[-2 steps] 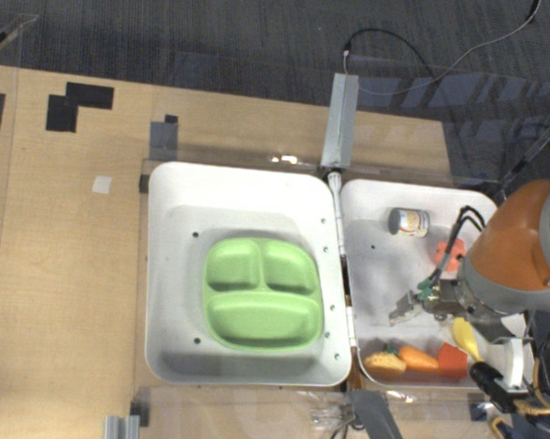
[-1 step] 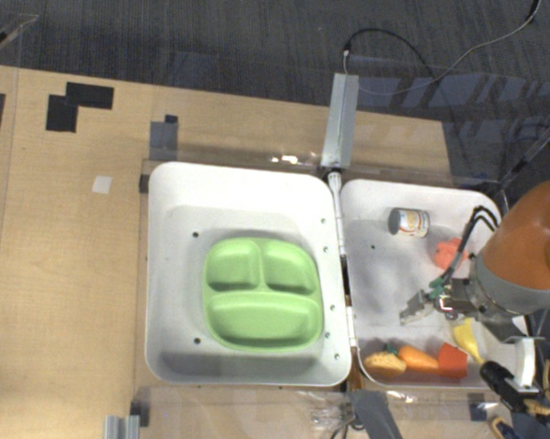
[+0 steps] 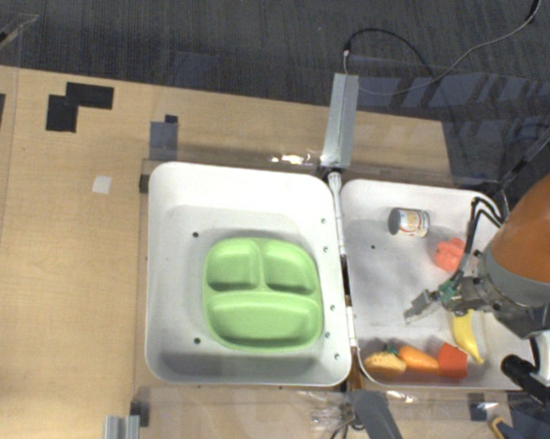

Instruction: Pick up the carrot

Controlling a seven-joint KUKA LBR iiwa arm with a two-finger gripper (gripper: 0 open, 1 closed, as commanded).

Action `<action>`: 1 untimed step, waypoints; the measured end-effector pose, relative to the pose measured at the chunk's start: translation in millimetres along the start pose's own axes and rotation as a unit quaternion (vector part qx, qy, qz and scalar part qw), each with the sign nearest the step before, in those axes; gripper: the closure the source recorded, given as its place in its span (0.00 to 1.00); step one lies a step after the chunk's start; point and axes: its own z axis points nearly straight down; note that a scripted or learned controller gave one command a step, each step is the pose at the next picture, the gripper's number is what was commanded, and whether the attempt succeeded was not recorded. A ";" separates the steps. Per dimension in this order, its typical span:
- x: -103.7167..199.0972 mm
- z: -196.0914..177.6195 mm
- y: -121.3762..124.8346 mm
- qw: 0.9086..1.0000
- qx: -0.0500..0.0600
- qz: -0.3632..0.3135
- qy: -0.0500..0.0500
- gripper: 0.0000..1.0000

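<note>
Still the approach step I'd say: gripper [image 3: 426,306] hangs mid right bin [image 3: 375,268], fingers spread, holding nothing. Carrot [image 3: 418,358] lies along the front edge, so it needs to drop there.

Bright, even light falls from overhead. The two white bins [image 3: 249,193] come close to washing out, with only soft grey shading along their inner walls. Small glints show on the metal rail [image 3: 342,115] between them. The green tray [image 3: 262,293] casts a faint shadow. Overall the frame is slightly soft, and small things in the right bin [image 3: 384,268] lack crisp edges.
</note>
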 end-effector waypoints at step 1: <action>0.0 0.2 -0.1 1.000 0.000 0.000 0.000 0.00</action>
